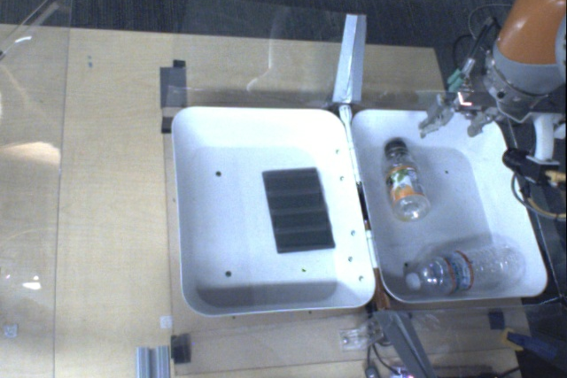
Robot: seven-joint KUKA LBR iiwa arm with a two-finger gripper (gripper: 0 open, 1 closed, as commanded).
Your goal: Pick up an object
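Note:
Two clear plastic bottles lie in the right bin (pixel 461 150). The small bottle (pixel 405 180) with an orange and green label lies lengthwise near the bin's left side. A larger bottle (pixel 465 268) with a blue label lies on its side along the front wall. My gripper (pixel 454 122) hangs over the bin's back right corner, above and to the right of the small bottle. Its two fingers are spread apart with nothing between them.
The left bin (pixel 204 190) holds a flat black ribbed pad (pixel 298 209) in its middle. An upright clear panel with a metal post (pixel 350 57) stands behind the bins. Cables run along the right edge beside the arm (pixel 532 22).

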